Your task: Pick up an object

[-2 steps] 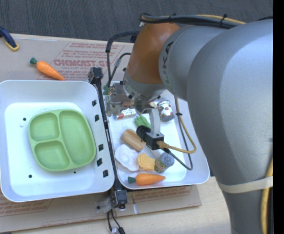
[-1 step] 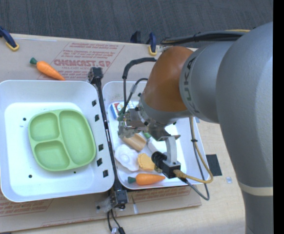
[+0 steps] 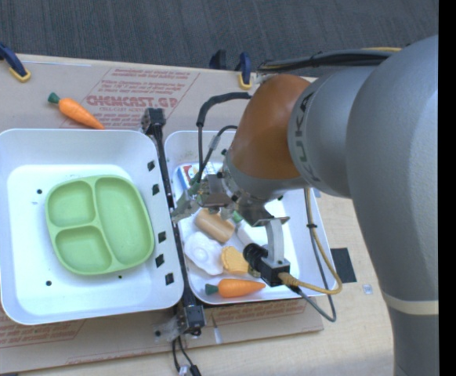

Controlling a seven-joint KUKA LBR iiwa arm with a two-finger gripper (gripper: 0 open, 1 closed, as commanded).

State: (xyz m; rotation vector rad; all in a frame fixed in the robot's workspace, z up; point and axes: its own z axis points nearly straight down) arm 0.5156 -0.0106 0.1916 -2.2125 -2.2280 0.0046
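Nearest you, at the bottom of the frame, an orange toy carrot lay along the lower rim of the right bin. Just above it you had a small yellow piece touching a white, egg-like item, and above those a tan bread-roll-shaped object, tilted. These sat clustered in the lower left part of that bin.

The gripper hung just above the tan roll, near the frame's centre, under the arm's orange band. You could not tell from this slant whether it was apart or together, because the wrist and its cabling crowded that spot; it may have been touching the roll, but nothing showed clearly held. A black fitting on the arm sat to the right of the yellow piece.

In the left bin you had a green divided plate lying flat in the middle. Farthest, in the upper left of the frame, a second carrot lay on the cardboard outside both bins.
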